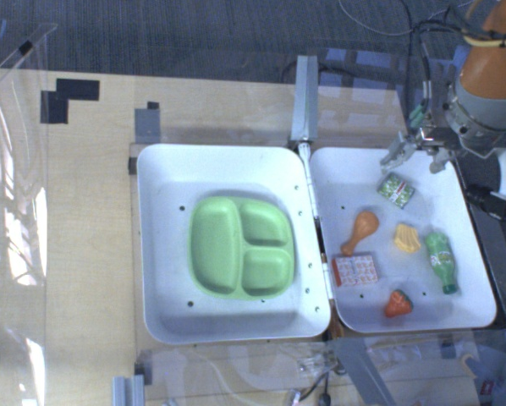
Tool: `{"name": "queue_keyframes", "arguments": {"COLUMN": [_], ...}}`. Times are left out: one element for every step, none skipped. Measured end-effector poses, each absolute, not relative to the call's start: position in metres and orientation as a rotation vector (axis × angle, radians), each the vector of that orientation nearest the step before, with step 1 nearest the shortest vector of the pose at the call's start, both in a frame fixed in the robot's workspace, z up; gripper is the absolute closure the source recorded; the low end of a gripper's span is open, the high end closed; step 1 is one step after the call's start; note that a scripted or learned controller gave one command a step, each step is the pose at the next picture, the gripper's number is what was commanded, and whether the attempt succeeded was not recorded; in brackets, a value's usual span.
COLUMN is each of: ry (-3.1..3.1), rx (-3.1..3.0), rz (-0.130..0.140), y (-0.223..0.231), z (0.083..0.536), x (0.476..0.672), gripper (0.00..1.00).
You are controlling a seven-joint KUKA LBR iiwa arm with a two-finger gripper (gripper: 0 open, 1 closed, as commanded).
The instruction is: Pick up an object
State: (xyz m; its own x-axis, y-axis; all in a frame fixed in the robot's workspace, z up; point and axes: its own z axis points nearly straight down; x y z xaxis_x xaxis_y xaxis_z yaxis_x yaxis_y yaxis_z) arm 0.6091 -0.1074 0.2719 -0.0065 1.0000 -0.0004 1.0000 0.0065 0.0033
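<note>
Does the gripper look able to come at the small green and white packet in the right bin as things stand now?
Probably yes. The gripper hangs at the far side of the right bin, close to the green and white packet. Nothing lies on the packet, and the drumstick toy lies apart from it.

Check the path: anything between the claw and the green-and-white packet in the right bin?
Nothing visible. The claw hangs over the right bin's far end, and the green-and-white packet lies just nearer the camera. The toy drumstick, yellow piece and green bottle lie beyond it.
</note>
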Motion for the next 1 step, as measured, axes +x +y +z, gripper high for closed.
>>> {"name": "queue_keyframes", "arguments": {"ry": [2.178], "rx": [2.259], "rz": [0.003], "y": [-0.151], "z": [0.2099], "x": [0.6424], "gripper": [0.0]}}
